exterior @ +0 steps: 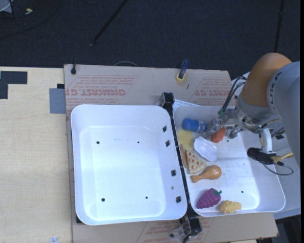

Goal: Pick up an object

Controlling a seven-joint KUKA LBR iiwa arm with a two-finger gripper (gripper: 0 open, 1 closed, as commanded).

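My gripper [220, 127] hangs low over the back of the right bin [263, 194], reaching in from the right. A small orange-red object [218, 135] lies directly at its tip, and I cannot see whether it is held. Just left of it is a blue object [192, 124]. A white crumpled item [205, 148] lies below the gripper. Further forward lie a pizza slice [194, 162], a chicken drumstick [208, 173], purple grapes [209, 198] and a yellow piece [229, 206]. A yellow item [184, 137] rests against the bin's left wall.
The left bin [81, 161] sits beside the right one, joined by a black divider [176, 151]. Cables and a black connector [261, 156] trail from the wrist over the right bin's right side. Both bins sit on a cardboard sheet [116, 87].
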